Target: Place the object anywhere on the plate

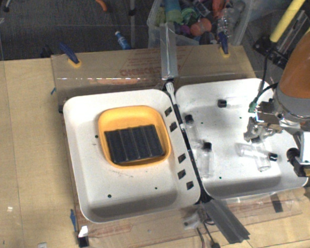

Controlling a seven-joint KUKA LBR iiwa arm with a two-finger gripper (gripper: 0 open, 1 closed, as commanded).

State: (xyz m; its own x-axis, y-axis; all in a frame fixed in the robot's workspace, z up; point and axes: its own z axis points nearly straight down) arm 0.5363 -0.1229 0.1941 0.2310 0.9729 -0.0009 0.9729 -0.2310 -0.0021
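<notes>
1. The arm (pixel 302 75) reaches in from the right edge, its orange band above a grey wrist, bent down over the right bin (pixel 230 181). The gripper (pixel 257 133) hangs low at that bin's right half; whether its fingers are released or clenched cannot be told.
2. On the bench (pixel 23 159), the left bin (pixel 91 196) holds an orange plate (pixel 107 119) with rounded corners, set a little above the bin's middle. A dark ribbed rectangular piece (pixel 134 144) lies flat on the plate.
3. The right bin holds clear plastic objects: one (pixel 205 157) near its left wall, beside the divider, and another (pixel 255 155) just below the gripper, close to it. Contact with the fingers cannot be made out.
4. A small dark piece (pixel 221 103) lies near the right bin's upper wall.
</notes>
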